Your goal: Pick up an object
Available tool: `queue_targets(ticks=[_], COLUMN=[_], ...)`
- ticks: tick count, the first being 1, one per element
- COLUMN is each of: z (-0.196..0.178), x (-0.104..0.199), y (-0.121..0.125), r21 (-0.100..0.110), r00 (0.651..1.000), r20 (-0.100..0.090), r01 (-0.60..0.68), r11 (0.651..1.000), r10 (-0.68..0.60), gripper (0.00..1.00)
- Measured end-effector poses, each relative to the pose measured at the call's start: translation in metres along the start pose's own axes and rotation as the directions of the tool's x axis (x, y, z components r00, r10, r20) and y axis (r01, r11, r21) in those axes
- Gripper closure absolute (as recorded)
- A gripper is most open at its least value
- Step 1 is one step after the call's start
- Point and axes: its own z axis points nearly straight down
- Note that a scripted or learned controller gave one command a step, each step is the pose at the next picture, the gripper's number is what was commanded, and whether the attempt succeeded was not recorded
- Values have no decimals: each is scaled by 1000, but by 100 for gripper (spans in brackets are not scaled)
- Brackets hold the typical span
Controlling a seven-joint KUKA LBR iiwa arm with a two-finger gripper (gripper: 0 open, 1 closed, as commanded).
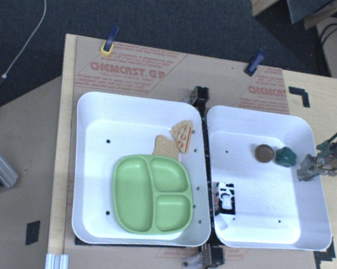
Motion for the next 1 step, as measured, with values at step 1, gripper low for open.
queue_targets(ticks=[1], z=[-1], x=[52], y=[9], r21=[0], r00=[1000], r20=[2], r01=[-5], r11=[1000], r10=[5], gripper=[100])
